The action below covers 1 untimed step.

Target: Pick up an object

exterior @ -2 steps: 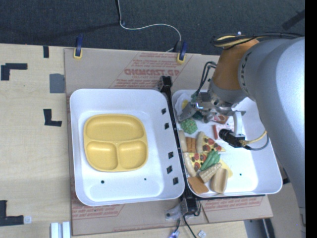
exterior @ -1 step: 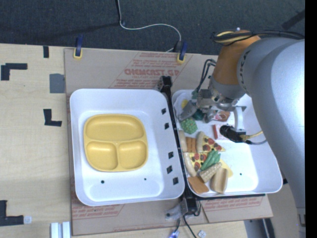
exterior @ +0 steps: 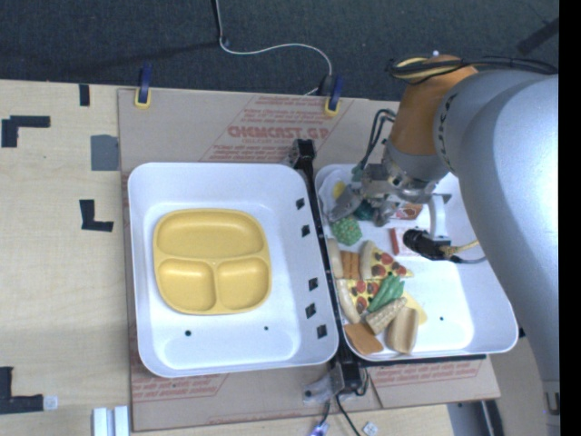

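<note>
In the right bin [exterior: 472,330] lies a heap of toy food: a green broccoli-like piece [exterior: 347,232], a pizza slice [exterior: 372,275], a green pepper-like piece [exterior: 387,291], a bread roll [exterior: 402,328] and a small red stick [exterior: 394,241]. My gripper [exterior: 368,200] hangs low over the bin's far left corner, just above the green piece and some small items there. Its fingers are hidden among the clutter. The arm's orange band [exterior: 419,121] rises behind it.
The left bin [exterior: 145,243] holds a yellow sectioned plate [exterior: 211,260]. A black divider [exterior: 313,243] runs between the bins. Both sit on cardboard [exterior: 263,130] clipped to the bench, with a white cable [exterior: 272,48] behind. The grey arm [exterior: 517,180] covers the right side.
</note>
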Available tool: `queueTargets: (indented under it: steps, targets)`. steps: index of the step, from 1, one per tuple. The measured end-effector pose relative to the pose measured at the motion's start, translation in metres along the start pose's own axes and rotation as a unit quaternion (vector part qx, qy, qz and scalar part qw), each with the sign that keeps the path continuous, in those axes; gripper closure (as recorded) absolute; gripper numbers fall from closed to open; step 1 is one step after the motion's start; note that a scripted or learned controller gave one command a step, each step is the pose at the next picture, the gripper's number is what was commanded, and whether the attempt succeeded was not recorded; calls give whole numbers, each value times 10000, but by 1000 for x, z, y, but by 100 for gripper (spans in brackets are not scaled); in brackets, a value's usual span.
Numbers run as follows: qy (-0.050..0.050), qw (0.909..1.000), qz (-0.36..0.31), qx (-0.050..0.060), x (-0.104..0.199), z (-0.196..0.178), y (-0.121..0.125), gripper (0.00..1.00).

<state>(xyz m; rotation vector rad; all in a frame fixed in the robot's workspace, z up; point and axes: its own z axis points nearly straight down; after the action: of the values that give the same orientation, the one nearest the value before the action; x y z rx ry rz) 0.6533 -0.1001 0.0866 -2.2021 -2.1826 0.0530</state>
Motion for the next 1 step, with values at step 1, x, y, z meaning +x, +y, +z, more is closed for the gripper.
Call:
queueTargets:
  steps: [1]
  targets:
    - [11, 10000, 2, 34, -2, 0, 2, 0]
